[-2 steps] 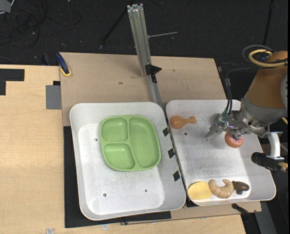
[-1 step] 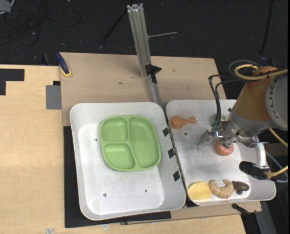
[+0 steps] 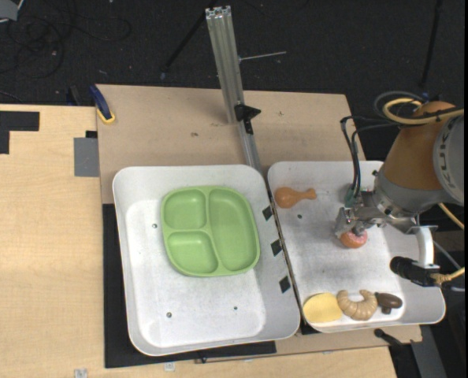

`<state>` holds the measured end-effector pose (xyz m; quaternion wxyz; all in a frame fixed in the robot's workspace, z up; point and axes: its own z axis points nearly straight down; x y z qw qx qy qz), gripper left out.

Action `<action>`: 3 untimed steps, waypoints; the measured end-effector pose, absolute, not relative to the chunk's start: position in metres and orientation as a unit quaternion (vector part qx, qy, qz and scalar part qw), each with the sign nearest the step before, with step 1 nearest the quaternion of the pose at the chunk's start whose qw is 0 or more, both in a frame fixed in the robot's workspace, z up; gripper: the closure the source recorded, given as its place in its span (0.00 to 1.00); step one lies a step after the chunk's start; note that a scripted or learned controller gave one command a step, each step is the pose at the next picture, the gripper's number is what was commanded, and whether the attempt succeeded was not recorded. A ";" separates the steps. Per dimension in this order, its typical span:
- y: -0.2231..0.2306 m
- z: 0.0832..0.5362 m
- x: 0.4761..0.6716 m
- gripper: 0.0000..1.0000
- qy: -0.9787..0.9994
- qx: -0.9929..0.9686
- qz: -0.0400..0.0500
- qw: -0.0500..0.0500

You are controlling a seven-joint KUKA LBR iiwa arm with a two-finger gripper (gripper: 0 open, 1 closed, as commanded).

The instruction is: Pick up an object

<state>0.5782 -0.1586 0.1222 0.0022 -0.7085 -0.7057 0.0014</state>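
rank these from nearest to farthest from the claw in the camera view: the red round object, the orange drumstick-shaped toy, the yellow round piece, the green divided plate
1. Red round object, right under the claw in the right bin.
2. Orange drumstick-shaped toy, up and to the left, same bin.
3. Yellow round piece, near front corner, same bin.
4. Green divided plate, in the left bin.

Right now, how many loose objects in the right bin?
4, maybe more hidden under the arm. An orange drumstick-shaped toy near the back left, a red-orange piece under the claw, and a yellow piece beside a tan curled toy at the front edge.
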 end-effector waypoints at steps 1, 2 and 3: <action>-0.159 0.182 0.572 1.00 -0.706 -0.708 -0.001 -0.001; -0.163 0.229 0.574 1.00 -0.707 -0.707 -0.001 -0.002; -0.163 0.253 0.575 1.00 -0.708 -0.707 0.000 -0.001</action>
